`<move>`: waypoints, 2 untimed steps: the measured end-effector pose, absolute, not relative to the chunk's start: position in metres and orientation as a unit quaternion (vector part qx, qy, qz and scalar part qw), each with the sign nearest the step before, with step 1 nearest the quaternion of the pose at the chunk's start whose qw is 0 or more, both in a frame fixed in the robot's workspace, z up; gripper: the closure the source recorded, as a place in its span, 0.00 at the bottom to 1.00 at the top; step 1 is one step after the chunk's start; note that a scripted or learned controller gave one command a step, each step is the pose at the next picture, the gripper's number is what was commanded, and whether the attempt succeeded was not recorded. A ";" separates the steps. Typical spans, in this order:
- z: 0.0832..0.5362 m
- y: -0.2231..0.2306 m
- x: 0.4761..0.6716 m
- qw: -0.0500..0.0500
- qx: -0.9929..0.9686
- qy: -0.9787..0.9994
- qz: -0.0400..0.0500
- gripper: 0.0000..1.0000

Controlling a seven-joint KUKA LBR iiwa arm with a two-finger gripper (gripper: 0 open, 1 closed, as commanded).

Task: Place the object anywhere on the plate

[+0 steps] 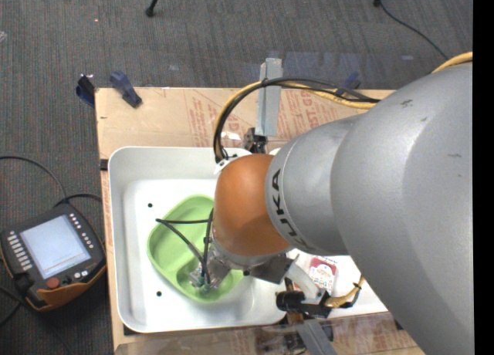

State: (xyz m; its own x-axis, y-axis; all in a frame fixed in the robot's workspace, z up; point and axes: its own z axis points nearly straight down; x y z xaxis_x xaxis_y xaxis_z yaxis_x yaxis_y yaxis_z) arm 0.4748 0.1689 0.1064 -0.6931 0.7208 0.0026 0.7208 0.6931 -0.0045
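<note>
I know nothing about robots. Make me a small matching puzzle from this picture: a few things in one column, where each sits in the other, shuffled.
Things:
1. green plate
2. handheld screen controller
3. blue clamp
4. orange band

Places:
A. on the carpet, left of the bench
B. on the arm, above the wrist
C. inside the left white bin
D. at the bench's far left corner

Pairs: 1-C, 2-A, 3-D, 4-B

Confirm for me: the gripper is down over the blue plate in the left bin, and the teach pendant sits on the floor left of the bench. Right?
Not quite. The camera view shows the plate is green, not blue. The rest holds: the gripper is down over it in the left bin, and the teach pendant sits on the floor left of the bench.
</note>
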 end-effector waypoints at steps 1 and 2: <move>0.108 0.168 0.476 0.001 -0.392 -0.920 0.001 0.00; 0.099 0.132 0.522 -0.002 -0.316 -0.949 -0.012 0.00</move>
State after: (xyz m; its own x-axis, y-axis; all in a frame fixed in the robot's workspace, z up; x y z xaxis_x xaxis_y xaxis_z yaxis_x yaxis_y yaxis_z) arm 0.5219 0.1322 0.0992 -0.8005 0.5993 0.0032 0.5992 0.8002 0.0253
